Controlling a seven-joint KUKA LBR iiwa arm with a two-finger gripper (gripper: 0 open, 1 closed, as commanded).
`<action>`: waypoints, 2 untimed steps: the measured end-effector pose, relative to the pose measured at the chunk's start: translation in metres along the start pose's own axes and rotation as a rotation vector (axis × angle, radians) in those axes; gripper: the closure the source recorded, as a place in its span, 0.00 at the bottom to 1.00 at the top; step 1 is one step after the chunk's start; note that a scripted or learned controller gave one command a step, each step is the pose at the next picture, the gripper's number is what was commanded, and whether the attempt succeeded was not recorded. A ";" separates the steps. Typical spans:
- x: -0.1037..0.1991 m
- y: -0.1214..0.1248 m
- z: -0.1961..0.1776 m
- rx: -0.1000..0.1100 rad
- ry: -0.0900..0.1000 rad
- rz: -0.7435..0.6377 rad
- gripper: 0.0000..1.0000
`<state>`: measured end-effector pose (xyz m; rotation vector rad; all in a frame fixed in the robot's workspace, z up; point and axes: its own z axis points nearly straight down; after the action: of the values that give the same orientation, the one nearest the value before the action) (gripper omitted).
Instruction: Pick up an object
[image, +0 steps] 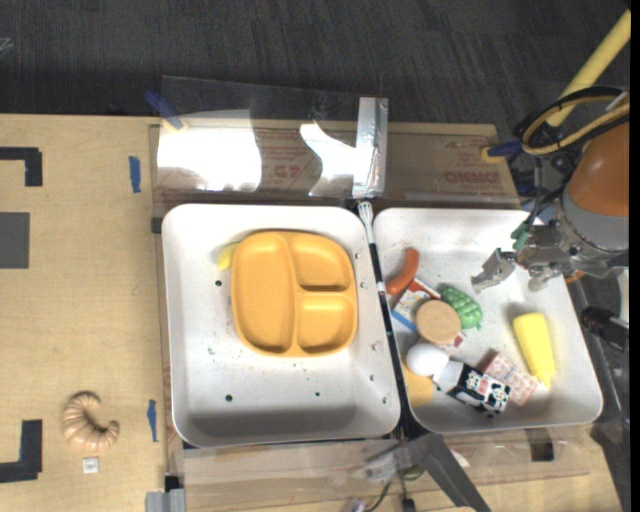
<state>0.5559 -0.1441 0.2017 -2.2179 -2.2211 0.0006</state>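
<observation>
Hovering with fingers spread and nothing between them, the gripper (510, 268) hangs over the right bin (585, 400), apparently lining up on the yellow corn toy (533, 343).

Yellow corn cob (533, 344) lying lengthwise, right bin (585, 400), near right wall.
</observation>
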 end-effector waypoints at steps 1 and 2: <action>-0.015 0.000 0.107 0.008 0.000 0.068 0.00; -0.015 0.004 0.092 -0.005 -0.002 0.069 1.00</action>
<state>0.5593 -0.1593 0.1097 -2.2960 -2.1468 -0.0027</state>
